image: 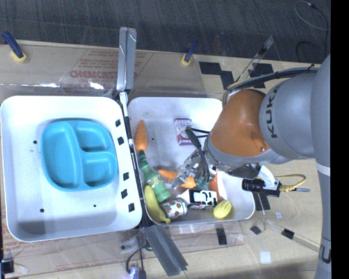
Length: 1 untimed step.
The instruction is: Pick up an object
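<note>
The gripper (189, 170) reaches down into the right bin (163, 106), right over a crowded heap of toys at the bin's near side; whether it grips anything cannot be told. Just beside it lie a small orange carrot piece (167, 174), a green bottle (153, 179), a yellow banana (153, 207), a lemon (223, 210) and a black-and-white block (203, 197). The left bin (14, 161) holds a blue divided tray (80, 154).
</note>
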Tool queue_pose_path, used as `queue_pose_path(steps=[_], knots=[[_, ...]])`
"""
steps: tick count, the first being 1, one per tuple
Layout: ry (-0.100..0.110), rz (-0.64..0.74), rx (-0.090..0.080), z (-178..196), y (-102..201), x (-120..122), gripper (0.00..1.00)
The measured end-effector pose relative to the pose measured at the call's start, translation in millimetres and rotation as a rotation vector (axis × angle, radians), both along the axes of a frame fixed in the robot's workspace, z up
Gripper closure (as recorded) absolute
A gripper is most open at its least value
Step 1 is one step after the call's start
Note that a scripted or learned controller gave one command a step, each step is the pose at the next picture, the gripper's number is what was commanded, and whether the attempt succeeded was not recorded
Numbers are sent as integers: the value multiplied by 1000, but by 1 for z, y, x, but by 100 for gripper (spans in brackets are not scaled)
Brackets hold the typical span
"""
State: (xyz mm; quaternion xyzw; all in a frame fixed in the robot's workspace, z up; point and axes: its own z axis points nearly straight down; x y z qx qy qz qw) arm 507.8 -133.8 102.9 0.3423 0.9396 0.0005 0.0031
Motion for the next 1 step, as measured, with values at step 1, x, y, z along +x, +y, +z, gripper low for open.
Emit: queue_pose_path(steps=[1], knots=[[4,21,0,142,50,14,100]])
